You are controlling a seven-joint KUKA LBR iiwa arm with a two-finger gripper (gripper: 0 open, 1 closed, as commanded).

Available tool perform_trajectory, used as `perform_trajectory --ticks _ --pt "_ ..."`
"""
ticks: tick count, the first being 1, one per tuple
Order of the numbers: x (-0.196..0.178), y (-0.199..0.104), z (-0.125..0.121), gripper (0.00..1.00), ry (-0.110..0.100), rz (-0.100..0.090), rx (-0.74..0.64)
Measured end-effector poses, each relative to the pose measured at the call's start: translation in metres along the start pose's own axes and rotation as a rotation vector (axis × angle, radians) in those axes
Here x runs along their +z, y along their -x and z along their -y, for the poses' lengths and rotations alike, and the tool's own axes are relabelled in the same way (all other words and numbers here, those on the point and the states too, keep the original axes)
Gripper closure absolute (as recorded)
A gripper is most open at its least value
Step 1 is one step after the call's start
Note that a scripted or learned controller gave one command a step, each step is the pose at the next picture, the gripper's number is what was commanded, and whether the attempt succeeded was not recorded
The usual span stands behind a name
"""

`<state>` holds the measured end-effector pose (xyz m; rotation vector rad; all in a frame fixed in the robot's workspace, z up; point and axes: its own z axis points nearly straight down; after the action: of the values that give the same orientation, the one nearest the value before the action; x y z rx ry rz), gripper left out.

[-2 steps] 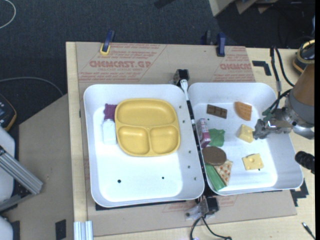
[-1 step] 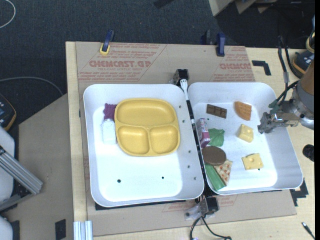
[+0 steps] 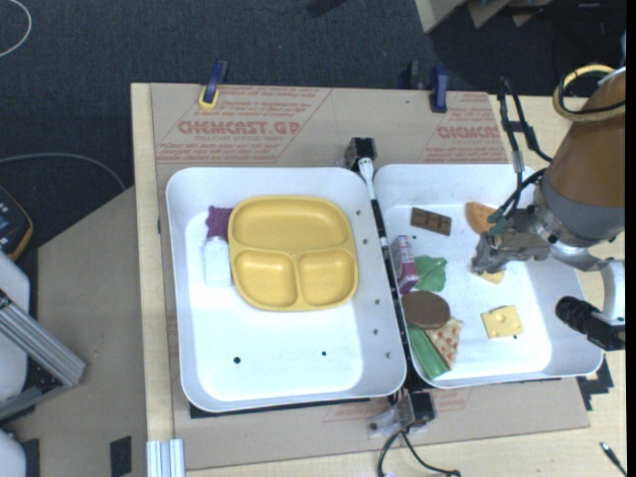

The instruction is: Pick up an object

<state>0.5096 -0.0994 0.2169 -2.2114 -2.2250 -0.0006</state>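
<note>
Yellow, small and blocky: the cheese wedge [image 3: 502, 322] in the right bin [image 3: 556, 361] looks like the easiest pick. My guess is hollow toy plastic, so light, stiff and a bit slick. It lies flat on the bin floor toward the near right corner, well apart from its neighbours. I'd pinch across its short sides, low down so it can't squirt out.

My gripper [image 3: 491, 262] hangs over the middle of the right bin, just above a small pale-yellow piece [image 3: 491, 276]. I can't tell from this angle how wide my fingers stand, and I see nothing between them.

Other things in that bin:
- brown chocolate bar [image 3: 431, 223] toward the far side, thin and flat, hard to get under
- orange piece [image 3: 481, 216] beside it, partly hidden by my wrist
- pink tube [image 3: 403, 258] against the left wall, and a green leaf [image 3: 430, 269] touching it
- brown round disc [image 3: 427, 310] lying over green stuff, with a pizza slice [image 3: 446, 341] just beside it

That left-wall cluster is crowded and overlapping, so a poor place to close on one item.

The left bin [image 3: 199, 366] carries a yellow divided plate [image 3: 293, 251], with a purple item [image 3: 218, 221] and a white item [image 3: 215, 262] tucked at its left edge. The plate is too broad for my fingers, I reckon.

Cables run along the table's right edge near my arm.
</note>
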Motion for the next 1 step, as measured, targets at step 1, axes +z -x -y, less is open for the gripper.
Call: perform_trajectory --ticks 1 --pt "-0.0123 -0.0566 0.0077 1.0 0.001 0.0 -0.001"
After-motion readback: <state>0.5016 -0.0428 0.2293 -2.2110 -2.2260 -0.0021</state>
